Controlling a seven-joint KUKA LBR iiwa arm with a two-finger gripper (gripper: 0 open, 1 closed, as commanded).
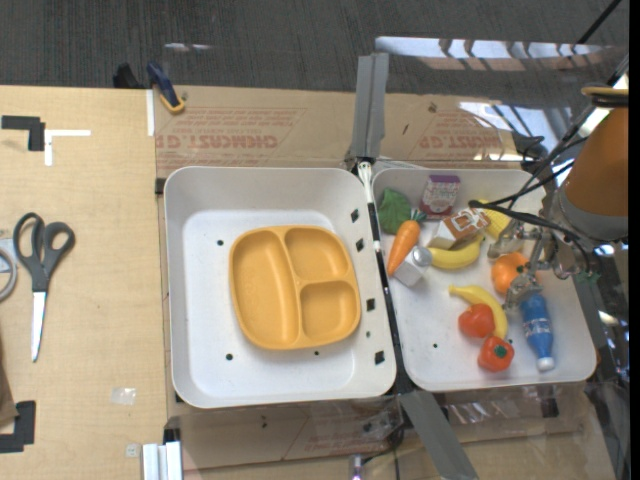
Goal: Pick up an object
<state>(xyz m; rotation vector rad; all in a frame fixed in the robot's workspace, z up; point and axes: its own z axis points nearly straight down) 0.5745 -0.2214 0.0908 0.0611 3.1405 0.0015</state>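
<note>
The right bin (430, 363) holds several toy foods. An orange carrot (402, 243) lies by its left wall, next to a green piece (393, 209). Near the back sit a purple-and-white cup (440, 193) and a brown toast piece (466, 225). A yellow banana (455, 257) lies in the middle, and a second banana (482, 301) curves over a red tomato (477, 321). A red strawberry-like piece (496, 353) sits at the front. My gripper (531, 256) hangs over the bin's right side, just above an orange fruit (507, 272) and a blue bottle (537, 329).
The left bin (190, 298) carries a yellow divided plate (295, 286). Scissors (40, 258) lie on the wooden bench at the far left. Cables and the orange-banded arm (605, 163) crowd the right edge. Cardboard (250, 128) lies behind the bins.
</note>
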